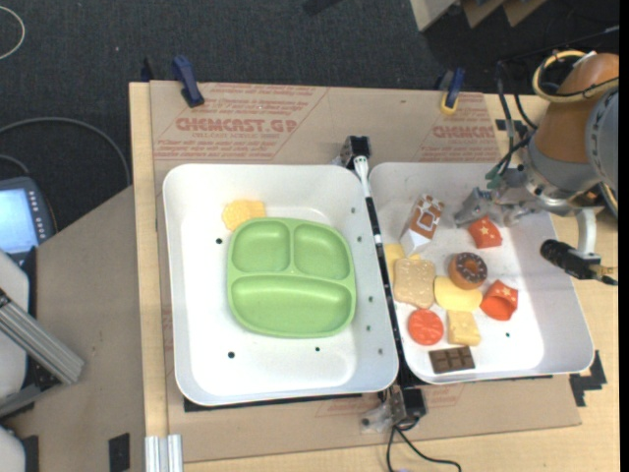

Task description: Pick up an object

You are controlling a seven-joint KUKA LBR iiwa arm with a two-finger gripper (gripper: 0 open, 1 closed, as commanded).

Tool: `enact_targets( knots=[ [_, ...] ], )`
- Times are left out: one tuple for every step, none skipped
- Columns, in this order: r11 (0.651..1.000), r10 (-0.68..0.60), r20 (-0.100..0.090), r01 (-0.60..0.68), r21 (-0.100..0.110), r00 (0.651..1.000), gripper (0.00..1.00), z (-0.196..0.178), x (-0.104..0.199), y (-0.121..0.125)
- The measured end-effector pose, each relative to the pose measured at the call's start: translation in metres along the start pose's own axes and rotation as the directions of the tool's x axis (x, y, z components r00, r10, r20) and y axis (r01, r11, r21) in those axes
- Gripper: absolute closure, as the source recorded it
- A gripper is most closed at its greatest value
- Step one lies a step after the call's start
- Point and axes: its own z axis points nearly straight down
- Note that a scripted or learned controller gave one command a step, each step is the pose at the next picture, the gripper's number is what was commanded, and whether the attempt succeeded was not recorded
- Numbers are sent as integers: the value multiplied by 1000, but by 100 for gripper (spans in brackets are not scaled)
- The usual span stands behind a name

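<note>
Cardboard-topped bench carries 2 white bins; the right bin [560, 347] holds toy food. The gripper [488, 203] hovers near a red piece [485, 232], its grip state impossible to judge. That piece looks light, rigid, slick plastic; pinching its flat sides seems safest.

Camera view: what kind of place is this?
Probably a robotics lab pick-and-place bench: two shallow white bins on a clamped brown board, plastic toy food pieces in the right bin, a green divided plate in the left, grey-and-orange arm reaching in.
</note>
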Motion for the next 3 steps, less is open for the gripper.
enact_targets(
  knots=[
    [1000, 0, -6, 0, 11, 1000, 0, 0, 26, -28],
    [1000, 1, -7, -1, 12, 1000, 0, 0, 49, -61],
    [1000, 2, -4, -2, 6, 1000, 100, -11, 48, -59]
  ],
)
